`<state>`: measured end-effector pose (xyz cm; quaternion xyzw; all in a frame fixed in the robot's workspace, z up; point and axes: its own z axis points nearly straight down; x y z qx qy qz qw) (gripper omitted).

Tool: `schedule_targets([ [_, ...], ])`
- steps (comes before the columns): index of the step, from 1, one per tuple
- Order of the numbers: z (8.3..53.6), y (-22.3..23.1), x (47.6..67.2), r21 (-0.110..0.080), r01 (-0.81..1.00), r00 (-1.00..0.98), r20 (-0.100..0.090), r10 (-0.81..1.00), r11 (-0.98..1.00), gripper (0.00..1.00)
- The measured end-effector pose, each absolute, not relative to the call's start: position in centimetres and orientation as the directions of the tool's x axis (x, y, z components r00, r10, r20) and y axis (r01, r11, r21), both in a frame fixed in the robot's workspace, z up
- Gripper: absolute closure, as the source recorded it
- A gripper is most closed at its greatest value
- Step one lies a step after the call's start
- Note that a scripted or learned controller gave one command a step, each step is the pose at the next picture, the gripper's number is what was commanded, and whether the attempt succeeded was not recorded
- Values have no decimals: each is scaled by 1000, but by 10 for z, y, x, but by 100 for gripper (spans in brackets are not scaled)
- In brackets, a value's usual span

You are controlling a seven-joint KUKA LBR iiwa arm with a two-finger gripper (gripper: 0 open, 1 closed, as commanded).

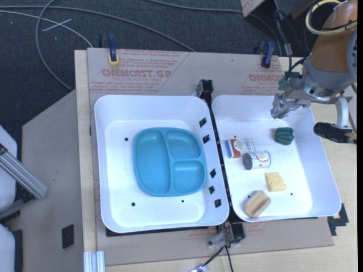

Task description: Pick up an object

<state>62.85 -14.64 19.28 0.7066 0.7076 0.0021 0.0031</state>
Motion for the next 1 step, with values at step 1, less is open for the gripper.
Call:
schedule_targets([
  [1, 235, -146, 630, 6, 1000, -1, -1, 1000, 1, 100],
])
